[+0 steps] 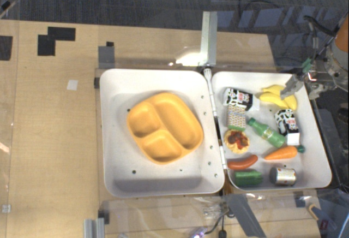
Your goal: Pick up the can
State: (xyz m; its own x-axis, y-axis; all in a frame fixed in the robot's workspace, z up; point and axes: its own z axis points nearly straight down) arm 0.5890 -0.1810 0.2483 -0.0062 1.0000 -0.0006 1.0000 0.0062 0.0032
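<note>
The gripper (297,83) hangs over the right bin's (322,144) far edge; its grip is too blurred to judge. Banana (277,95) lies just beside it. Can (284,176) sits well toward the camera, past carton (286,120), bottle (265,131) and carrot (282,153).

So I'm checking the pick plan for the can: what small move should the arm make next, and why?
Probably travel toward the near right corner of the right bin. The end effector sits at the far right edge beside the banana, while the silver can lies on its side at the near edge, next to the green pepper. It must get above the can before descending.
</note>
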